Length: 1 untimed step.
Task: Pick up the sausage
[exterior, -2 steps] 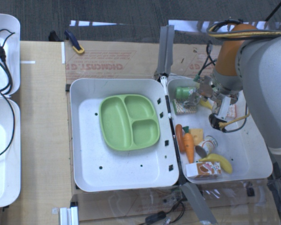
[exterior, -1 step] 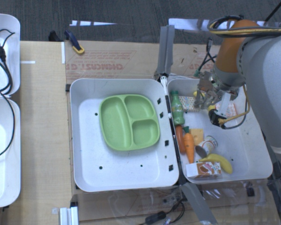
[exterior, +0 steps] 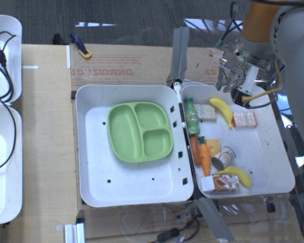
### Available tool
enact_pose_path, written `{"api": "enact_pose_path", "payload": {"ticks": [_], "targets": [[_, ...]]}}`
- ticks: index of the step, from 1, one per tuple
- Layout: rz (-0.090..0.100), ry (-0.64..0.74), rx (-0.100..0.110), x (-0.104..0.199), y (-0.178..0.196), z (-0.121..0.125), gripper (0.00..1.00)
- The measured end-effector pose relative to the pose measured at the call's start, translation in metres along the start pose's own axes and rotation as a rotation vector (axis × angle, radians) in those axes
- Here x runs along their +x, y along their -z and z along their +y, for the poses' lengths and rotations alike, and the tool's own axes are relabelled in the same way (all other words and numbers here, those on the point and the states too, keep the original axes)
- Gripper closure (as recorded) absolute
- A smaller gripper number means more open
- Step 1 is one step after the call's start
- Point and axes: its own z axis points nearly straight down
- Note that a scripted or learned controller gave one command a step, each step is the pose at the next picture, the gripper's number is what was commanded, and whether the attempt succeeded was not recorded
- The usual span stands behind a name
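The sausage (exterior: pixel 194 151), a reddish-brown stick, lies lengthwise against the left wall of the right bin (exterior: pixel 273 161), just left of an orange carrot (exterior: pixel 205 159). My gripper (exterior: pixel 230 83) hangs over the back edge of the right bin, above and behind a yellow banana (exterior: pixel 223 110). It is well apart from the sausage, which lies toward the front left of it. Nothing shows in the gripper.
The right bin also holds a green bottle (exterior: pixel 191 116), a snack packet (exterior: pixel 207 113), a red-white packet (exterior: pixel 243 119), a cheese slice (exterior: pixel 213 146), a can (exterior: pixel 223 158), a second banana (exterior: pixel 236 175) and a small box (exterior: pixel 220 184). A green divided plate (exterior: pixel 140 131) sits in the left bin (exterior: pixel 91 176).
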Motion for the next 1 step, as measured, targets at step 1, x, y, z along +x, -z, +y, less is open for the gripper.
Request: {"api": "enact_pose_path", "payload": {"ticks": [1], "targets": [[-0.001, 0.044, 0.000, 0.0779, 0.0818, -0.0464, 1.00]]}}
